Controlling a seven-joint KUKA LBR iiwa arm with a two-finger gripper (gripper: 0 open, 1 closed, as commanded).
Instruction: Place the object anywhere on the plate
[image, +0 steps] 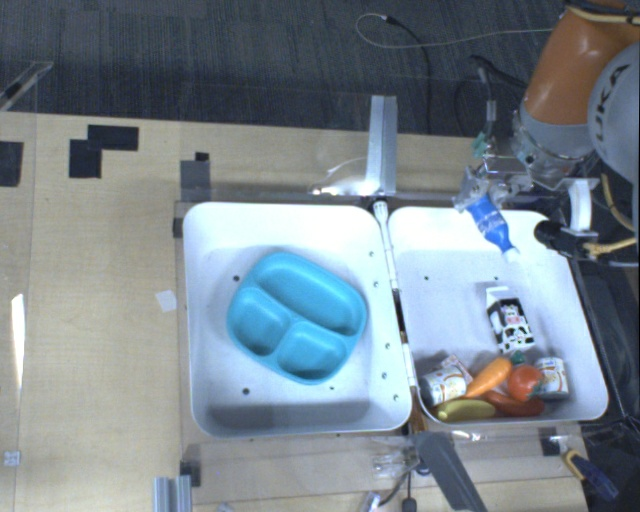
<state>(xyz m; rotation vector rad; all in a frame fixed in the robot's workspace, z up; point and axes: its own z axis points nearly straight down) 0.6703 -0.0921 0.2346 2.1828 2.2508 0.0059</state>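
Reaching in from the desk's far right corner, the arm (580, 60) is cut off by the frame, and whether its fingers (478, 180) are open or closed cannot be told. A blue object (492, 224) lies just beneath them at the right bin's (570, 290) far edge. The blue plate (296, 314) sits in the left bin (210, 300). A small carton (507, 318), cans, a carrot (488, 378) and other toy food crowd the right bin's near edge.
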